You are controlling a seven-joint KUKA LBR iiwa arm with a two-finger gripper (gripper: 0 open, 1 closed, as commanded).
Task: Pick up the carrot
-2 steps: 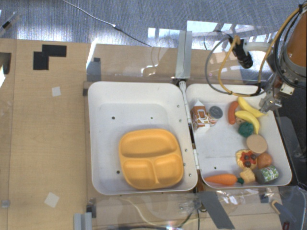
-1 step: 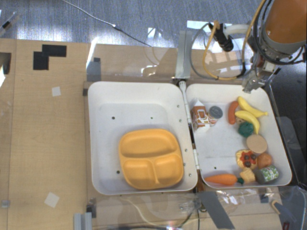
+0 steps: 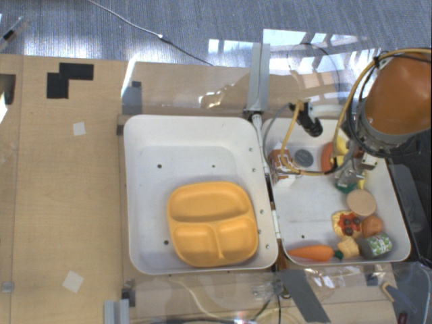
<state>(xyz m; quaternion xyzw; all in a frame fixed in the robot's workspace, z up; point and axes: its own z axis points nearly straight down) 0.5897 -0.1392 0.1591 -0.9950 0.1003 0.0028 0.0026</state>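
The carrot [image 3: 312, 252], orange with a green tip, lies on its side along the near edge of the right bin [image 3: 304, 208]. My gripper [image 3: 347, 178] hangs over the bin's right-middle, below the arm's orange band [image 3: 401, 96]. It is well up and to the right of the carrot, with nothing seen in its grasp. The gripper's tip sits just above a round tan disc [image 3: 361, 202].
Near the carrot are a yellow cheese piece [image 3: 347, 248], a pizza slice toy [image 3: 347, 223], an orange ball [image 3: 372, 225] and a green can [image 3: 377, 246]. A grey disc [image 3: 304, 158] and a red item [image 3: 328, 157] lie farther back. The left bin [image 3: 148, 181] holds a yellow divided plate [image 3: 212, 221].
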